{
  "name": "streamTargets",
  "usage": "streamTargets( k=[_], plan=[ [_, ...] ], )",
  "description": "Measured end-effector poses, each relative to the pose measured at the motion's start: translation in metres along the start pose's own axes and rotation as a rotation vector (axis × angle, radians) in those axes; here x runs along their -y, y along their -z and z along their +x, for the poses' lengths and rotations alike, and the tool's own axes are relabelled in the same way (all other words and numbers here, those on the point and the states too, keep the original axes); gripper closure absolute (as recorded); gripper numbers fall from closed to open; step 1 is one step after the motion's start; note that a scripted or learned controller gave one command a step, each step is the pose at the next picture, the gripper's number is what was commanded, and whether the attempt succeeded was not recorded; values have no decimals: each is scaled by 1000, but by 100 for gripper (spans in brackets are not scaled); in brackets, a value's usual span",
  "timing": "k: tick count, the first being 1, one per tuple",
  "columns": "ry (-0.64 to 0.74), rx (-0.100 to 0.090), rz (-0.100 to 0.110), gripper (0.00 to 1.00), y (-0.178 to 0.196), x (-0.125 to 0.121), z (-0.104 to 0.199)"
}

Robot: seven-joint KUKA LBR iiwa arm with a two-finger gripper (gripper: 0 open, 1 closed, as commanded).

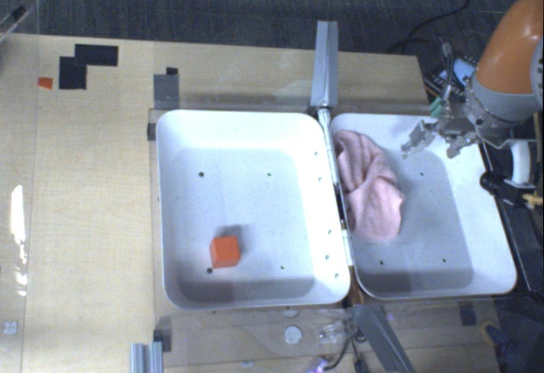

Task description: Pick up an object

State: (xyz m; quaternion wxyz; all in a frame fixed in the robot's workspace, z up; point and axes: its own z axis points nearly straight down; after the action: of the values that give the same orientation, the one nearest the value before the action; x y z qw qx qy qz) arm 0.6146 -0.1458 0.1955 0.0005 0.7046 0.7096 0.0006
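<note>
Crumpled pink cloth (369, 189) lies along right bin's (459, 278) left wall.

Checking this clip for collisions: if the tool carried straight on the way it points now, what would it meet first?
The tool points left and down over the right bin. It would probably meet the pink cloth first, though depth is unclear and it could reach the bin floor beforehand.

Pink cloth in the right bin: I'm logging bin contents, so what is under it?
The pink cloth lies crumpled on the right bin floor, against its left wall. Bare white floor surrounds it; anything beneath its folds is covered.
</note>
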Motion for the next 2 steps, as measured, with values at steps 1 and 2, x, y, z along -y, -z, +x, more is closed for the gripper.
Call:
streamTargets(
  k=[1,2],
  plan=[
    [101,2,-9,0,-99,36,30],
    [296,8,-20,0,-103,44,54]
  ],
)
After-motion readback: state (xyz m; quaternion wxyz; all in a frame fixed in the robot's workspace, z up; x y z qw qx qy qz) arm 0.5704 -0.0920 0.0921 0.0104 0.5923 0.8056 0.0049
